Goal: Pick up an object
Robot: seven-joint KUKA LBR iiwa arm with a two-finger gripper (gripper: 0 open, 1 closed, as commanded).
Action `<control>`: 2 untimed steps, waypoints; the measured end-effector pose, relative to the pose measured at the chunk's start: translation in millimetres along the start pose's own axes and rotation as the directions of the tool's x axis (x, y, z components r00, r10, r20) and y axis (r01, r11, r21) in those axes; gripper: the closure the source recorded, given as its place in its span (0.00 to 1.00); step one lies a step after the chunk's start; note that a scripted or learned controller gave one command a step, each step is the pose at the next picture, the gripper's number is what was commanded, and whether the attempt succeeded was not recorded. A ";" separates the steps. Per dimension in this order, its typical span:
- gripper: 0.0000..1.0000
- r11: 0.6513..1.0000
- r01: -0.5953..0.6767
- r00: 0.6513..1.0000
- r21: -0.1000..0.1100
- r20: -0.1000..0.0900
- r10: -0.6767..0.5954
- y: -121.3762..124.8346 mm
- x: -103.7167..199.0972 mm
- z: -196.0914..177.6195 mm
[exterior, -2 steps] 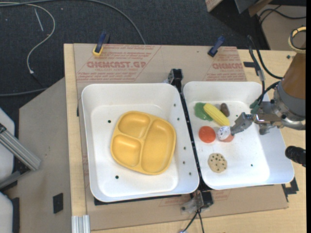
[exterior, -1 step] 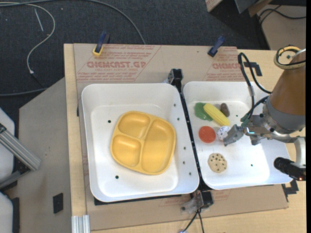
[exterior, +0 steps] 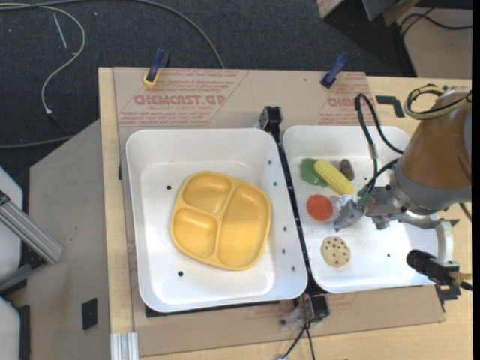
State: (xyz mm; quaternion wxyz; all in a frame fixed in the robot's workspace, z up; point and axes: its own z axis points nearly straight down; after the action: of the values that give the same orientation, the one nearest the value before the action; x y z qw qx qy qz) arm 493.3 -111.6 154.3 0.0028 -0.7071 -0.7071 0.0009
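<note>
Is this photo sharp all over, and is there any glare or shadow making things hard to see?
In the camera view the light is soft and even: the yellow plate has only a mild sheen, and the white bins show no harsh glare. Shadows are faint. The corn, tomato and cookie read clearly, but the gripper looks slightly smeared, so its fine detail is lost.

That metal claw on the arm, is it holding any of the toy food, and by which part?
It cannot be told. The end effector sits low in the right bin, beside the red tomato and above the cookie.
</note>
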 end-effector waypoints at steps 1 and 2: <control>0.00 1.000 -0.001 1.000 0.000 0.000 0.001 3.3 -6.7 58.8; 1.00 1.000 -0.002 1.000 -0.005 0.001 0.002 4.0 -6.4 45.6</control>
State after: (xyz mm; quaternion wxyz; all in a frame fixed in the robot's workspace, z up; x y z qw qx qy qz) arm 497.0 -117.9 108.7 0.0008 -0.7076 -0.7066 -0.0006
